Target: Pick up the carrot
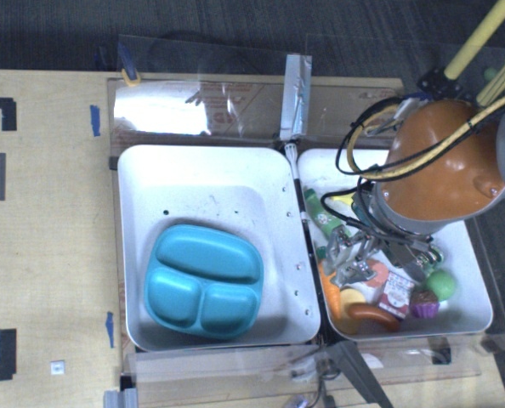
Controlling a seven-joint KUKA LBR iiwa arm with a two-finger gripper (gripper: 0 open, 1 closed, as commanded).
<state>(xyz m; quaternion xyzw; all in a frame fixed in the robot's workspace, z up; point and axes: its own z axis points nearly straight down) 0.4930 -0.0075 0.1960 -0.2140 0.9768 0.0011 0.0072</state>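
The metal two-finger gripper (348,257) sits low in the cluttered right white bin (482,308), can't tell its grip state, so it should probably centre on the orange carrot (329,280) first.

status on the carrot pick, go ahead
Gripper low in right bin, over the toy pile. Carrot at pile's left edge, not lifted. Green bottle, red sausage crowding.
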